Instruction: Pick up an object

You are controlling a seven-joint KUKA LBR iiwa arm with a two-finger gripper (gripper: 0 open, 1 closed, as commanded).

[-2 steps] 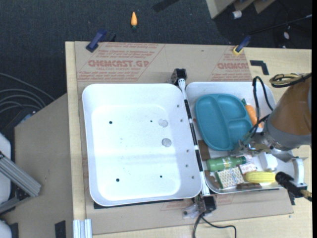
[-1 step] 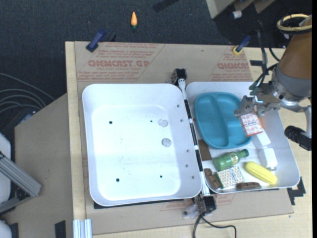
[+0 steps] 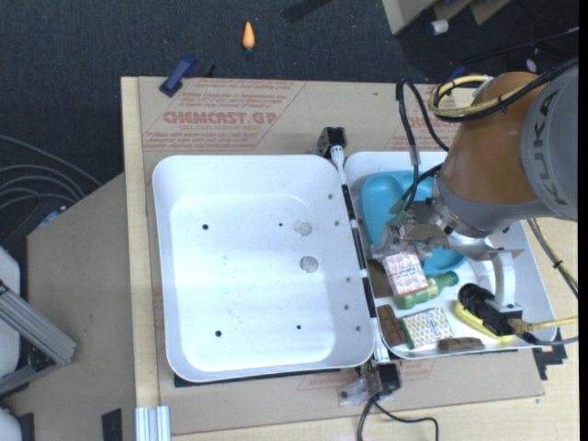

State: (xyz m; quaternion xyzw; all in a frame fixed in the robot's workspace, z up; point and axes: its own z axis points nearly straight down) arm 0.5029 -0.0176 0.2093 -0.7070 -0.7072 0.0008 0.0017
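Teal plastic item [image 3: 381, 198] lies in the right bin's [image 3: 386, 162] far-left corner. Red-white box [image 3: 404, 274] sits just nearer in that bin, patterned packet [image 3: 428, 327] by its near edge. Arm [image 3: 496, 154] hangs over the bin's middle. Jaws are down by the box, can't tell if clenched or released.

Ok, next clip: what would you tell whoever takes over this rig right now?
Gripper: low over the right bin, beside the blue object; no object visibly held.
Things: blue object, green bottle with a red-and-white label, patterned packet and brown piece all lie in the right bin.
Done: nothing lifted yet.
Left: grasp one object and lift it clear.
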